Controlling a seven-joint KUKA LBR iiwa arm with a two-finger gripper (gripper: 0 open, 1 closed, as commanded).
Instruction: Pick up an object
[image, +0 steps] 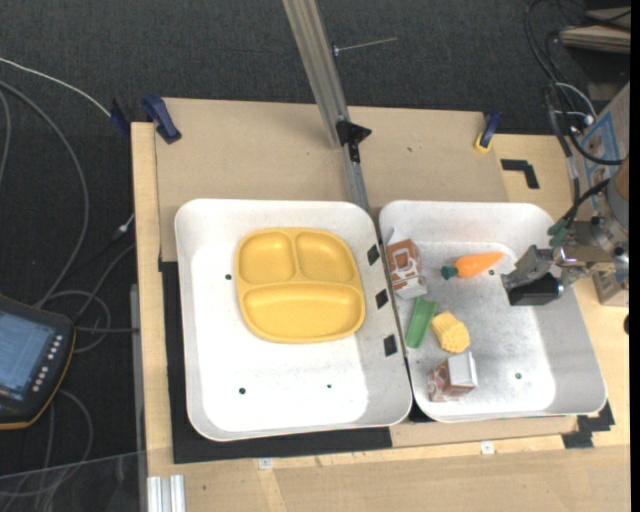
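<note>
White plastic on the left: the left bin (290, 390) sits on the wooden bench (440, 170), and it carries one thing, a yellow divided plate (298, 285), lying flat in the upper half with its two small compartments toward the far side and the long one nearer us.

Across the divide into the right bin (520, 345), and here's the crowd. Hard against the left wall is a small brown-and-white carton (404, 268). Just below it lies a green toy vegetable (419, 323), a pea pod or a cucumber perhaps, tilted. Touching its right side is a yellow corn cob (451, 332). Nearer the front edge is a second brown-and-white carton (455, 375), close under the corn.

Moving right, the orange carrot (475, 265) lies almost level in the upper part of the bin, green top to the left, orange tip pointing right. It rests on the bin floor, nothing gripping it.

And now the gripper (530, 268), just right of that carrot tip with a sliver of white between them, over the bin's right side. How wide its grip stands I can't tell from up here. The grey arm (600, 250) comes in behind it from the right edge.
</note>
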